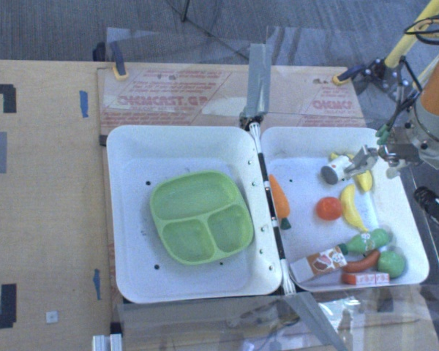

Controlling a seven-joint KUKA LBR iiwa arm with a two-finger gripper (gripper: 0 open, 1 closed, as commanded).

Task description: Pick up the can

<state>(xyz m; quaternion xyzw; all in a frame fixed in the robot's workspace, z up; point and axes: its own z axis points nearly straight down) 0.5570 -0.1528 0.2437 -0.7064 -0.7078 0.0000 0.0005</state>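
Camera view: the approach step is under way. The small grey-ended metal can (332, 170) is lying on its side toward the far end of the right white bin (417, 265). The two-finger gripper (369, 159) is hovering just right of it, touching or not is unclear, finger state indeterminable. Next: closing squarely around the can.

Cardboard sheet (205, 93): red print, maybe "CHEMCAST", blurred, not sure.
Small carton (326, 260): label is too small to read.
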